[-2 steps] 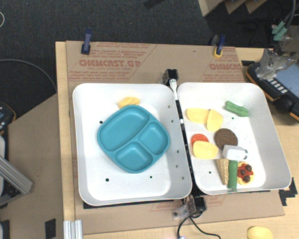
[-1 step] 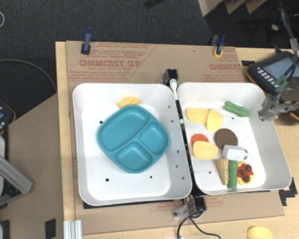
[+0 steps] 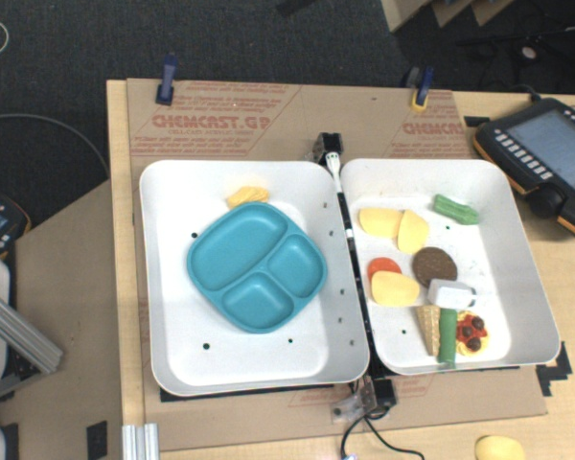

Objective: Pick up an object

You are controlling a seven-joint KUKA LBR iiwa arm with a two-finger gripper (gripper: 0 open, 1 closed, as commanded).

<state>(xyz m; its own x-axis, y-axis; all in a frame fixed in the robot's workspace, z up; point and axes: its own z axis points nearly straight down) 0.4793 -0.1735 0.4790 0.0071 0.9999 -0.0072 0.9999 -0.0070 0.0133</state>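
Robot teach pendant [image 3: 541, 156]: dark grey housing, orange trim along its lower edge, glossy screen, one row of keys beside the screen.

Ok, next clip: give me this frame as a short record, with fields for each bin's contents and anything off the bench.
left bin: blue divided plate; yellow piece at its far edge
right bin: toy food, including green pod, brown disc, red piece, yellow slices, cone
outside bins: handheld pendant at right; yellow object at the bench's near edge

- Desk [image 3: 125, 257]: light wood, topped with a printed cardboard sheet [image 3: 268, 118].
- On the sheet: left bin [image 3: 163, 257], right bin [image 3: 517, 247], touching.
- Two clamps [image 3: 166, 80] at the far edge.
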